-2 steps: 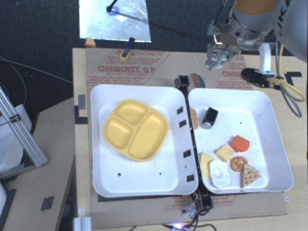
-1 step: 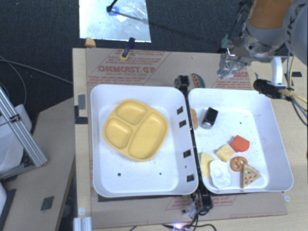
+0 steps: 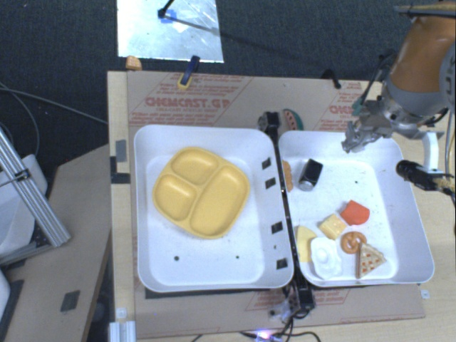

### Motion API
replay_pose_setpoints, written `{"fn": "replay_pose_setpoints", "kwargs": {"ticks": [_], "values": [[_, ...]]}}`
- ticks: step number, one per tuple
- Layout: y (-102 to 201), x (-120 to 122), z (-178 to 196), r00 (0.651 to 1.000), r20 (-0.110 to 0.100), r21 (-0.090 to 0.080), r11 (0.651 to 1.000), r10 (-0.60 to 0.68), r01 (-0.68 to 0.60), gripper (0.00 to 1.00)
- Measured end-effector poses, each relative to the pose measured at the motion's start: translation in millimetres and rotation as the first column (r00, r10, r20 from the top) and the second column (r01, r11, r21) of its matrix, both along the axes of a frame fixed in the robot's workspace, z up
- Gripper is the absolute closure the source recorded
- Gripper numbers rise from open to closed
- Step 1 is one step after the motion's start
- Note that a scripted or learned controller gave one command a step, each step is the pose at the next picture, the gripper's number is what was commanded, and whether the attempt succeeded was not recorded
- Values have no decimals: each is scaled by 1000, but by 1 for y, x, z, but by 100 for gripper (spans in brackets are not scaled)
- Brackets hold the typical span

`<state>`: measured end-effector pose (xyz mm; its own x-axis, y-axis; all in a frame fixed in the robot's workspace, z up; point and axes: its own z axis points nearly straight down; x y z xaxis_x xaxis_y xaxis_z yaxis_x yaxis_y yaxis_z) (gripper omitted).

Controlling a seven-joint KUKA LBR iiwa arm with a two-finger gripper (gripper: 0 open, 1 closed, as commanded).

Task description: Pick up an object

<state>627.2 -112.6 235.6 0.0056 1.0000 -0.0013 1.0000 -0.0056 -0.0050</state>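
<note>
Gripper (image 3: 354, 142) is seen at the upper right of the frame, above the back rim of the right bin (image 3: 406, 212); whether its jaws are open cannot be told. Candidate objects are clustered at the lower right: an orange piece (image 3: 355, 212), a pretzel (image 3: 351, 242), a pizza slice (image 3: 370, 261). The dark can (image 3: 310, 174), lying apart nearer the gripper, is judged the easiest target; a centred descent is advised.

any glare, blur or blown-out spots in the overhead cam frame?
Camera view: glare on the shiny sheet beyond the bench; the white bins are bright, close to washed out; the gripper and arm look soft, slightly blurred; the small food pieces lack fine detail; floor dark.
</note>
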Motion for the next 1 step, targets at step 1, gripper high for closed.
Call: {"fn": "replay_pose_setpoints", "kwargs": {"ticks": [1], "values": [[-41,-46,-81,1000,0,2,1000,2,-2,100]]}}
